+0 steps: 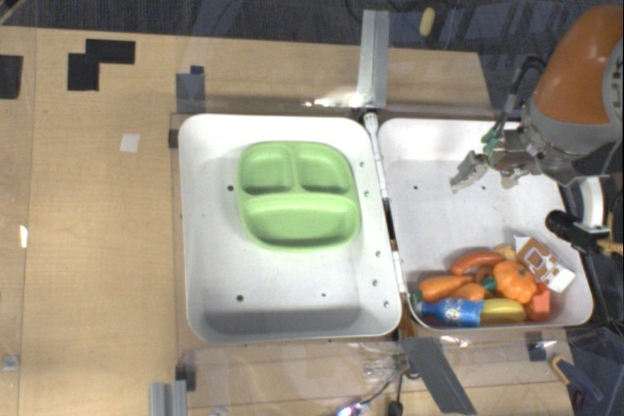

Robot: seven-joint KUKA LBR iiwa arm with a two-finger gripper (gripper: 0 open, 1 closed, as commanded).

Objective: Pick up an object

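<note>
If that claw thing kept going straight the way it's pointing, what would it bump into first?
Probably just the bare white floor of the right bin. The gripper points down and leftward, away from the toy pile near the front; depth is hard to judge.

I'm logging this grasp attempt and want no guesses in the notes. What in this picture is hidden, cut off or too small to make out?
- Gripper: too small and blurred to tell its state; nothing clearly in it.
- Toy pile in the right bin: pieces overlap, so the count and lower shapes are hidden.
- Label on the small box: too small to read.
- Arm: cut off by the right edge.
- Green tray in the left bin: its underside is hidden.
</note>
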